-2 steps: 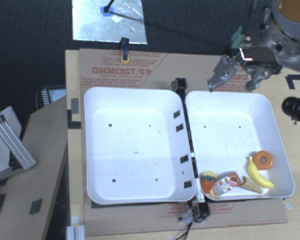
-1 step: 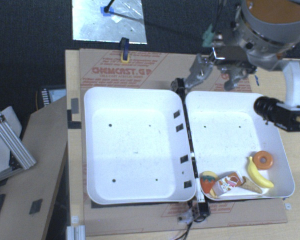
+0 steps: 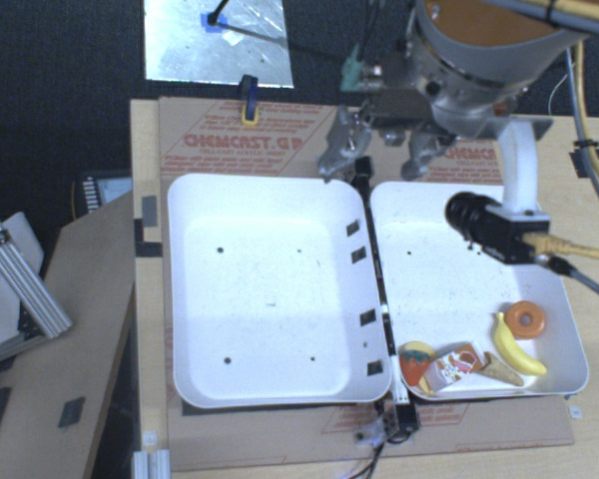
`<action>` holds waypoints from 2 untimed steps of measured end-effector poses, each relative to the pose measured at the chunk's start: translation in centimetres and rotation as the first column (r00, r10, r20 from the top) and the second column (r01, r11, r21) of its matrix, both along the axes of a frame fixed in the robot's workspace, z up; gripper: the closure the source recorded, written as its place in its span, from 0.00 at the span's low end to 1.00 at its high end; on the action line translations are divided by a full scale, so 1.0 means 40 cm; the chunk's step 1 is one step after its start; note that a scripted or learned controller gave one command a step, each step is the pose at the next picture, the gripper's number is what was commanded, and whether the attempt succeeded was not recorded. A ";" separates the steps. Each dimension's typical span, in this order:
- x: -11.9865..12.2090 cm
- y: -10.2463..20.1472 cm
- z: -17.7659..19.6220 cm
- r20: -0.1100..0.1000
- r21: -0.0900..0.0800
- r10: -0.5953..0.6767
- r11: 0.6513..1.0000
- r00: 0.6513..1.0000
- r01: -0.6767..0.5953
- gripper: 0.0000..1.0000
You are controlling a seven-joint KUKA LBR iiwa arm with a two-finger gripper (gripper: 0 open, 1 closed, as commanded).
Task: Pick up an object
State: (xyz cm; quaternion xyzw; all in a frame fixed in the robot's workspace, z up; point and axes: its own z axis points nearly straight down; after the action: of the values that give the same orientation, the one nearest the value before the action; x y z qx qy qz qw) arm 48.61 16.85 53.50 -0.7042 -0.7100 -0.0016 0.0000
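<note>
I am watching the end effector (image 3: 377, 164) hanging high over the far rims of the two white bins, its two fingers spread apart and grasping nothing. The things worth picking are all lying well away from it, clustered in the near corner of the right bin (image 3: 434, 277).

To do this step well, I am judging that the arm should travel toward that near corner first, then descend with the fingers released. The yellow banana (image 3: 514, 347) is looking like the best target: it is lying beside the others with bare floor on its far side, so I would be straddling its narrow width, not its length. The snack packet (image 3: 454, 365) and the cone-shaped piece (image 3: 501, 370) are sitting touching or nearly so, which risks a crowded grasp.

Counting: two bins, the left bin (image 3: 265, 287) among them; one banana, one orange ring (image 3: 525, 318), one tomato-like toy (image 3: 415, 361), one packet, one cone-shaped piece.
</note>
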 end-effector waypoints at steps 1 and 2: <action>-0.001 0.124 0.000 0.000 0.000 0.001 1.000 1.000 -0.001 0.00; 0.001 0.166 -0.093 -0.003 -0.003 -0.001 1.000 1.000 0.001 0.00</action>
State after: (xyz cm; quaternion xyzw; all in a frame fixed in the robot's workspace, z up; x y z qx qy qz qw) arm 48.63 23.50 49.80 -0.7046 -0.7096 0.0004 0.0002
